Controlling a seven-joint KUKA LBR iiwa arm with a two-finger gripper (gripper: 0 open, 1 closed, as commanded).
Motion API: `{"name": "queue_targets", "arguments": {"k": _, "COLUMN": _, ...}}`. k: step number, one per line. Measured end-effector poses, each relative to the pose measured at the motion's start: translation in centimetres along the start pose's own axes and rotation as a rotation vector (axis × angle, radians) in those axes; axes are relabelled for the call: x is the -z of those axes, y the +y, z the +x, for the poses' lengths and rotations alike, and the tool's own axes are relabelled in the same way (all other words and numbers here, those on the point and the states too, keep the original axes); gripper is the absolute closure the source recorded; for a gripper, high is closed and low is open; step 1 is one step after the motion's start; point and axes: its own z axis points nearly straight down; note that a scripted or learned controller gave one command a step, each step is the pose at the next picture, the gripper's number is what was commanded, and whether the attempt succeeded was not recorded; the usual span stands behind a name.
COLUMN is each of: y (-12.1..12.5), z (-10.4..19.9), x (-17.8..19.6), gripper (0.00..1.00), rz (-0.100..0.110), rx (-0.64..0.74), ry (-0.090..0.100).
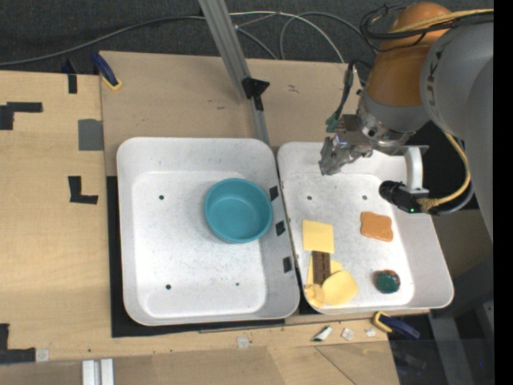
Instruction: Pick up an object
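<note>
Over the far part of the right bin point(425, 295), the gripper point(332, 164) is hanging from the grey arm point(461, 62) with nothing visible between its tips; how it is set cannot be told from this slant. Below it, toward the near edge of the same bin, a yellow square point(317, 236) is lying, with a brown stick point(320, 266) and a rounder yellow piece point(337, 288) just beyond it. Below and to the right of the gripper, an orange piece point(376, 227) is resting, and farther on a small green ball point(387, 281). Well to the left of the gripper, a blue bowl point(237, 209) is sitting in the left bin point(144, 215).
</note>
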Motion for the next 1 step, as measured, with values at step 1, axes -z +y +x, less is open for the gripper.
{"name": "queue_targets", "arguments": {"k": 1, "y": 0.13, "z": 4.52, "x": 0.04, "gripper": 1.0, "rz": 0.0, "rx": -0.001, "ry": 0.0}}
